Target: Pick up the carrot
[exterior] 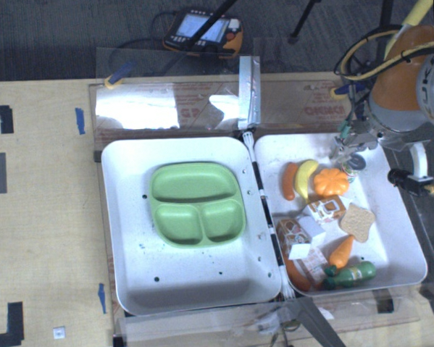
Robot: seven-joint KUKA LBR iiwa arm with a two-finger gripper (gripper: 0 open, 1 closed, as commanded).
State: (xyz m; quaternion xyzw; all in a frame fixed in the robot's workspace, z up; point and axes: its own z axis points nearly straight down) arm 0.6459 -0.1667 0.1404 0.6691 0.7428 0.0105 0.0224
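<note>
carrot [341, 251] | lay tilted just below cracker [358, 222], right bin [399, 196] | judged light, stiff, smooth plastic; best gripped across thick middle | gripper [352, 153] hovered well above cracker, claw state untellable

the gripper [351, 153] hangs over the upper part of the right bin [401, 217], its fingertips too small and blurred to read. just below it and a little left sits an orange pumpkin-like toy [330, 180], with a yellow banana [305, 177] touching that toy's left side. the carrot [342, 250] lies well below the gripper, tilted, beside a slice of toast [357, 222]. a green cucumber [351, 274] lies under the carrot near the bin's lower rim. far left of the gripper, the left bin [126, 232] holds a green divided tray [197, 203].
</note>
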